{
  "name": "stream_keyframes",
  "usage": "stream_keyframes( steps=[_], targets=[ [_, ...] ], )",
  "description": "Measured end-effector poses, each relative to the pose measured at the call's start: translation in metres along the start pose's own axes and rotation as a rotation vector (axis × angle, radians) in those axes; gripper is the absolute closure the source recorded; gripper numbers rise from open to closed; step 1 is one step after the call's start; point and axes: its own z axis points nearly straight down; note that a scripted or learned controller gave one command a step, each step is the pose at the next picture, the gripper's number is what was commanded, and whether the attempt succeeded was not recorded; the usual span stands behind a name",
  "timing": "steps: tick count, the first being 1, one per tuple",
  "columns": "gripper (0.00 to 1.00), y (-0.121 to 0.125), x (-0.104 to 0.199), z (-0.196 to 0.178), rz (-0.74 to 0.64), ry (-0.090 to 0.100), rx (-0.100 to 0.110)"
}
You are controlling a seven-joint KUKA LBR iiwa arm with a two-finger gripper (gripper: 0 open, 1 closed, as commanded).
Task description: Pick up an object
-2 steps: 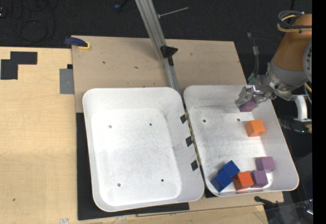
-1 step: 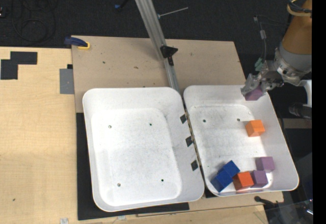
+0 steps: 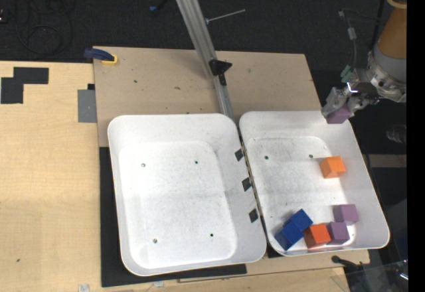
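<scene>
My gripper [image 3: 337,110] hangs over the far right corner of the right bin [image 3: 285,145], lifted off its floor. A small purple block [image 3: 340,115] sits between its fingers, so the gripper is shut on it. In the right bin an orange block [image 3: 333,166] lies alone near the right wall. Clustered at the near right corner are a blue block [image 3: 294,229], a second orange block [image 3: 318,235] and two more purple blocks [image 3: 346,213] [image 3: 339,232].
The left bin [image 3: 126,151] stands beside the right one, joined by black clips [image 3: 246,184]. A slanted metal rail [image 3: 198,32] rises behind the bins. A blue clamp [image 3: 99,55] lies at the board's far left corner.
</scene>
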Motion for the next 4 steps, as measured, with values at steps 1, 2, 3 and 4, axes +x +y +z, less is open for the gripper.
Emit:
stream_keyframes(
  steps=[1,2,3,4],
  targets=[
    [1.0,-0.008,0.051,0.012,-0.001,0.003,0.007],
    [1.0,-0.007,0.096,0.022,0.0,0.003,0.007],
    [1.0,-0.005,0.156,0.015,-0.001,0.003,0.005],
    [1.0,-0.001,0.201,0.024,-0.001,0.003,0.008]
  ],
)
